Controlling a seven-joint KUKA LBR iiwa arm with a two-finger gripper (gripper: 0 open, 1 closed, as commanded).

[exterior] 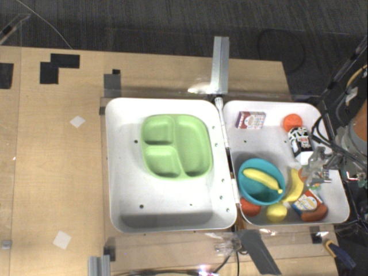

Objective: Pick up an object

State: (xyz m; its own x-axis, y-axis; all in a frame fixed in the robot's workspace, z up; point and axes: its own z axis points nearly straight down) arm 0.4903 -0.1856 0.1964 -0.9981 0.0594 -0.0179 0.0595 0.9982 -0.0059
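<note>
The claw point(315, 173) hangs low over the right side of the right bin point(270, 109), reaching in from the right edge of the view; whether it is spread or pressed together cannot be told, since its tips blur into the clutter below. Just to its left lies a loose banana point(295, 186), leaning against the rim of a blue bowl point(257, 191); a second banana point(262, 179) rests inside that bowl. Just below the claw sits a small orange-and-white packet point(305, 202), with a red item point(314, 213) touching it at the bin's near corner; a yellow lemon-like fruit point(276, 212) lies to the left of these, and a reddish fruit point(249, 207) is tucked under the bowl's near-left edge. Above the claw, toward the far side, stands a black-and-white figure point(299, 139), with an orange ball point(292, 121) just beyond it; a small printed card box point(250, 120) lies near the far-left corner. Nothing is seen between the claw's tips. The left bin point(123, 154) on the counter point(52, 165) holds a green divided plate point(175, 146), well apart from the claw.
</note>
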